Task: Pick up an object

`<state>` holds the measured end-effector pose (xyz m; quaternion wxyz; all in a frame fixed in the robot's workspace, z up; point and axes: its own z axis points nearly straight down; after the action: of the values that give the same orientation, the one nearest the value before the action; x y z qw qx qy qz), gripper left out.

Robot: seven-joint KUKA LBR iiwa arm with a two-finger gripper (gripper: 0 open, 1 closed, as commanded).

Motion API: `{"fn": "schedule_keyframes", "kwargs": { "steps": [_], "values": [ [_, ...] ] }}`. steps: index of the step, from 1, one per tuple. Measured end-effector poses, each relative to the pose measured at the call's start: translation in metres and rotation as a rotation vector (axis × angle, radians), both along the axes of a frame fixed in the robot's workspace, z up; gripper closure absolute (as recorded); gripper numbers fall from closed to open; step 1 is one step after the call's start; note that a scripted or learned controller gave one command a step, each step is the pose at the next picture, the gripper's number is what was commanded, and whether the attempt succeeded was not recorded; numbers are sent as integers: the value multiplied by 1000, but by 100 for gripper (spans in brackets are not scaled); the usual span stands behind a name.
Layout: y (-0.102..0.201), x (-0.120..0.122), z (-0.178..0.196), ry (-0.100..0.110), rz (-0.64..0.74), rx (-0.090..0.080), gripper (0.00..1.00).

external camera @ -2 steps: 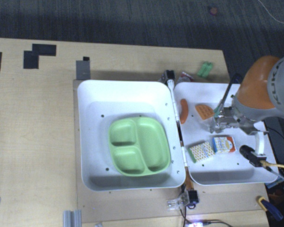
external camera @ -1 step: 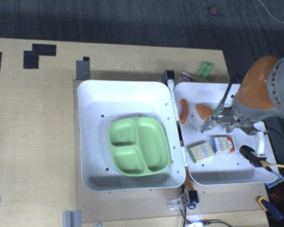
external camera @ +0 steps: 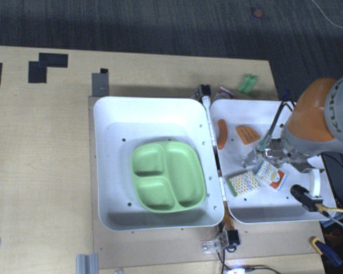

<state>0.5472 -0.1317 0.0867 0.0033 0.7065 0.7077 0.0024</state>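
Observation:
In the right bin (external camera: pixel 274 213) lie a red-orange sausage-shaped piece (external camera: pixel 222 133), an orange ridged wedge (external camera: pixel 248 133), a pale checkered packet (external camera: pixel 243 182) and a white packet with red and blue print (external camera: pixel 271 175). My gripper (external camera: pixel 262 154) hangs low over the middle of this bin. It sits just above the upper left edge of the white packet and to the right of the sausage piece. The grey arm with its orange band (external camera: pixel 311 116) comes in from the right and hides part of the bin's right side.
The left bin (external camera: pixel 106 153) holds a light green divided plate (external camera: pixel 168 174). A small green object (external camera: pixel 247 84) lies on the bench behind the right bin. The bins' shared rim (external camera: pixel 212 147) runs just left of the sausage piece.

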Motion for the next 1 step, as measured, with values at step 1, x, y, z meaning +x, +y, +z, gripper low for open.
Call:
{"fn": "schedule_keyframes", "kwargs": {
  "steps": [1],
  "values": [
    [45,56,0,1,0,-2,0]
  ]
}}
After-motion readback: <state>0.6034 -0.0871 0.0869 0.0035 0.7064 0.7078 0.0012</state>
